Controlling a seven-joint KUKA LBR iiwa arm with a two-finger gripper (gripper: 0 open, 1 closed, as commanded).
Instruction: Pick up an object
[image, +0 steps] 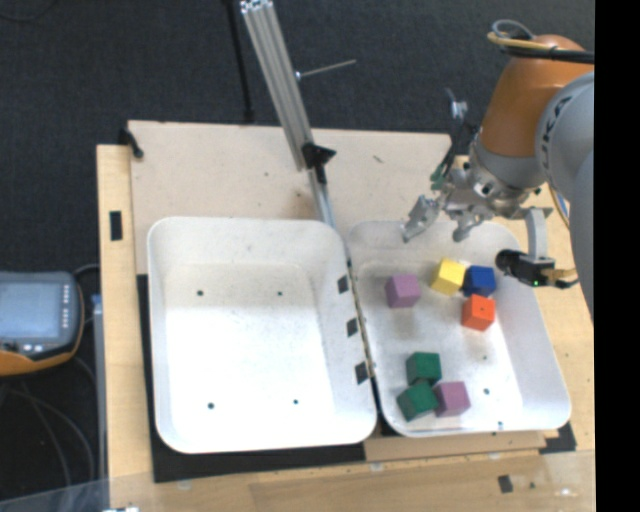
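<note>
Blocks lie scattered in the right bin (545, 400), and any of them would serve. Just below the gripper (440, 226), slightly toward its left fingertip, sits the purple block (403, 290), alone with bare floor on every side. Below its right fingertip, the yellow block (450, 276) touches the blue block (480, 279), with the orange block (478, 312) just beyond them. Farther off, at the near end of the bin, two green blocks (421, 383) and a second purple block (452, 398) are crowded together.

These look like small rigid cubes, probably light wood or plastic, though the view is too coarse to be sure of the material. They should not deform or break under a pinch. Their flat, smooth faces could slip if caught on a corner, so the sound hold is across two opposite faces, with the fingers square to them.

The lone purple block seems the easiest target, since both fingers can come down beside it without nudging a neighbour. The yellow and blue pair leave no room between them.

The gripper hangs above the bin's far end with its two fingers spread apart and nothing between them. The left bin (180, 300) lies well off to the gripper's side, beyond the divider.
</note>
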